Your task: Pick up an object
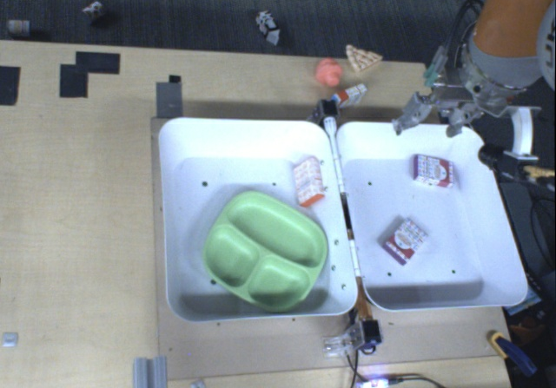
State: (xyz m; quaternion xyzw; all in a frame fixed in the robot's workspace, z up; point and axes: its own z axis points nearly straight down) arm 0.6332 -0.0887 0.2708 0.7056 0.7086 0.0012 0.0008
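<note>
Grey pincer (432,117) hangs spread wide and empty over the right bin's (495,230) far rim. Just below lies a small red-and-white carton (432,171), probably light, stiff cardboard; pinch across its narrow sides. Another carton (405,240) sits nearer.

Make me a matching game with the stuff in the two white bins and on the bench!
Things:
1. green plate
2. pink ball
3. red carton
4. gripper

Places:
A. on the bench beyond the bins
B. over the far rim of the right bin
C. in the left bin
D. in the right bin, far half

Pairs: 1-C, 2-A, 3-D, 4-B
</note>
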